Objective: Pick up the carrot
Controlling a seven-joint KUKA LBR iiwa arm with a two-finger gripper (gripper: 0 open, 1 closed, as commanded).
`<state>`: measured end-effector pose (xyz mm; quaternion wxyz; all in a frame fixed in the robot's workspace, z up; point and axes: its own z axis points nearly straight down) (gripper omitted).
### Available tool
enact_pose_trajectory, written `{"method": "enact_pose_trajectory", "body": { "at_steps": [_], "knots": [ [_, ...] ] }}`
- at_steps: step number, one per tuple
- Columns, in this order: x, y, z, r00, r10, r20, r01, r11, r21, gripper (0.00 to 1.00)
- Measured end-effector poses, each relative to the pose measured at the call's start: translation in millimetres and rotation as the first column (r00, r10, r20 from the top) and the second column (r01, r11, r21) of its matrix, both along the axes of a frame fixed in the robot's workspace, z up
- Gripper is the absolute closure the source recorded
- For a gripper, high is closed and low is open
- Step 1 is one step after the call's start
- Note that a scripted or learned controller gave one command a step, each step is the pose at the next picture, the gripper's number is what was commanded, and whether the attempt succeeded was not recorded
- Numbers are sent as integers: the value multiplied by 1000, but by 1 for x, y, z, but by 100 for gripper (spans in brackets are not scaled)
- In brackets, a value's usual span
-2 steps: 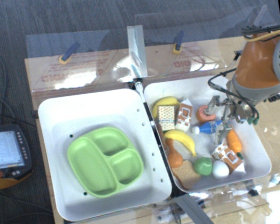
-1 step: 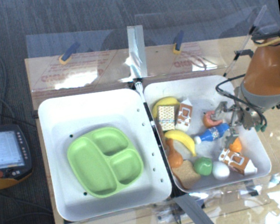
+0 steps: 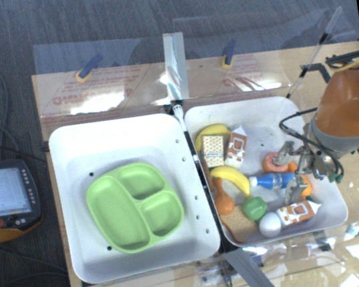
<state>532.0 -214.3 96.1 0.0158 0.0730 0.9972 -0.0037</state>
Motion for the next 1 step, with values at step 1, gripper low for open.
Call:
{"method": "enact_pose_trajectory", "body": {
  "at_steps": [1],
  "knots": [
    [19, 6, 0, 1000, -5, -5, 5, 1000, -1, 0]
  ]
}}
